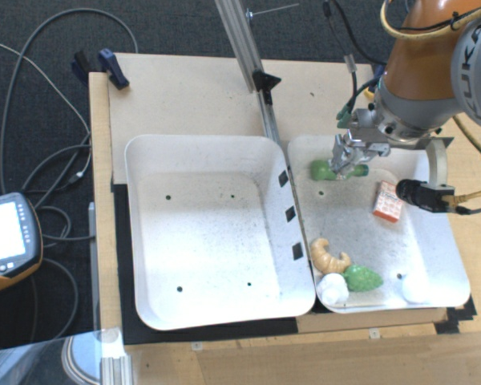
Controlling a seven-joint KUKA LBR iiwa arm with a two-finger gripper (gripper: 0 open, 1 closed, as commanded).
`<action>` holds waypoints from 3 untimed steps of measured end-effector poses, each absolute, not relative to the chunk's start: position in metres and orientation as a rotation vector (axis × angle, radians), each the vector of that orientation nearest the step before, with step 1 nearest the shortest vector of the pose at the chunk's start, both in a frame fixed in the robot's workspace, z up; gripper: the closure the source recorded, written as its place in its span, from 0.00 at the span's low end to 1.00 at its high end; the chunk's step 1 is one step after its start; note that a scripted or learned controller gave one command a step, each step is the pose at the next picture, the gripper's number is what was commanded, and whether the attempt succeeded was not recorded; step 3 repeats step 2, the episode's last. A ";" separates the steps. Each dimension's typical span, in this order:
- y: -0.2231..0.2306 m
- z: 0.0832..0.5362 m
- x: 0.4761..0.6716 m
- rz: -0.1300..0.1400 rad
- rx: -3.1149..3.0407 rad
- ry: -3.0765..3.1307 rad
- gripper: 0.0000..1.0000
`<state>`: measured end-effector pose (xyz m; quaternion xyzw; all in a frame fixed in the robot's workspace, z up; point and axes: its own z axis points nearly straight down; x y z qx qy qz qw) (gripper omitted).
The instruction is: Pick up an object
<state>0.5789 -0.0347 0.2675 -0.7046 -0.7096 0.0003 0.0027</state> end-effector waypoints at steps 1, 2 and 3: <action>0.024 0.270 0.578 -0.002 -2.210 -2.228 1.00; 0.082 0.265 0.567 0.001 -2.209 -2.227 1.00; 0.082 0.265 0.567 0.001 -2.209 -2.227 1.00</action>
